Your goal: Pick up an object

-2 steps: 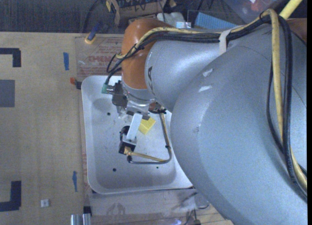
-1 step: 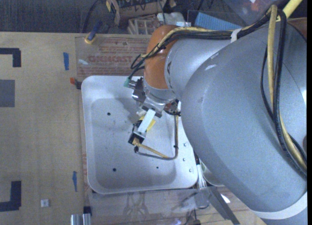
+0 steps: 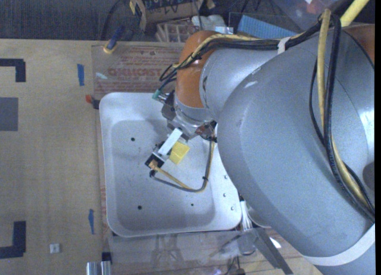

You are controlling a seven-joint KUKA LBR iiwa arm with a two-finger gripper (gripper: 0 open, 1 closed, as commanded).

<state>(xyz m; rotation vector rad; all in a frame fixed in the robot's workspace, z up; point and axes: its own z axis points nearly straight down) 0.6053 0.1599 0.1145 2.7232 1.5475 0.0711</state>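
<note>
Pale wooden desk (image 3: 47, 149) bore a shallow white plastic bin (image 3: 128, 208); cardboard clutter (image 3: 164, 3) stood behind.
A small yellow block (image 3: 179, 153) showed mid-bin, just beside the pincer (image 3: 187, 126), whose state could not be told.

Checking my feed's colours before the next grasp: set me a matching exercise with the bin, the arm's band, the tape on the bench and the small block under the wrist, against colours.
Things:
1. bin
2. band
3. tape
4. block

Colours:
A. blue
B. yellow
C. white
D. orange

Pairs: 1-C; 2-D; 3-A; 4-B
</note>
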